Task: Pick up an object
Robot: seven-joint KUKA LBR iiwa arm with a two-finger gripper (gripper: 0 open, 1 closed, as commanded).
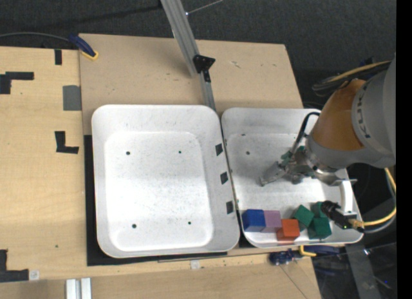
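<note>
My gripper [270, 176] hangs over the middle of the right bin [257, 122], reaching in from three o'clock, my grey arm and its orange band [338, 124] bulking over the bin's right edge. From this slant I cannot tell how my gripper is set, and nothing shows in its grasp. The blocks lie clustered along the bin's near wall, toward five o'clock from my gripper and apart from it: a blue block [253, 220] at the left end, a pale purple block [273, 219] touching it, an orange block [289, 229] just beside that, then two green blocks [311, 220] at the right end. The left bin [158, 178] sits at nine o'clock, touching the right bin along their shared edge, both on the wooden bench [38, 162].
</note>
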